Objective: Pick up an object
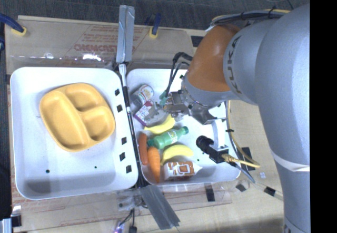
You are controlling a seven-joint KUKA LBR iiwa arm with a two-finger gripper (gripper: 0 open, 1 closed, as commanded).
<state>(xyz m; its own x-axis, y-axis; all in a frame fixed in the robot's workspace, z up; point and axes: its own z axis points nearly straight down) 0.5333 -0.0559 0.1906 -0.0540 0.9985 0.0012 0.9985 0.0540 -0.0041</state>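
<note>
Okay, nearest in the right bin [156,77] a small boxy orange-brown carton [179,170] lies against the near wall, with a smooth tapered orange carrot [152,163] touching its left side. Just behind the carton is a curved yellow banana [178,152], then a glossy green plastic bottle [169,137] lying on its side, then a second, paler banana [160,125]. Farther back, a flat purple packet [142,114] sits by the left wall, and beyond it a round metal can [143,93] lies tilted. The gripper [169,105] hangs low over the packet and the paler banana, close to both; whether it is spread or closed cannot be told, and nothing is visibly gripped. The grey arm [274,63] with its orange band covers the bin's right side. In the left bin [31,174], a matte yellow divided plate [77,116] with rounded corners lies flat, toward the far side.
</note>
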